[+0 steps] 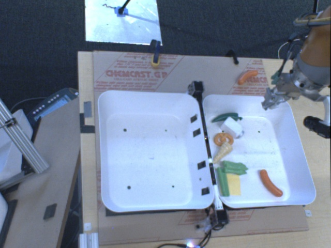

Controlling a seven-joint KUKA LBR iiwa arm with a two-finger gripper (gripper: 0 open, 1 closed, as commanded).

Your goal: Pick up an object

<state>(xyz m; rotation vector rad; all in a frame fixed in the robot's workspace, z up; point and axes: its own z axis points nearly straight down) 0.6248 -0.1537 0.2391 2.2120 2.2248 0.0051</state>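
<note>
Arm: the gripper (270, 100) hangs over the far right corner of the right bin (289, 138). I cannot tell how it is set.
Toys: they lie in the right bin, mostly on its left side. A green pepper (226, 117), a white block (232, 127), a pretzel (223, 138), a cone (223, 151) and a yellow slice (234, 185) crowd close together.
Easy one: a sausage (271, 183) lies alone, near and right.
Stray: another sausage (247, 77) lies outside, far.
Risk: in the crowd it may bump neighbours or grab nothing.
</note>
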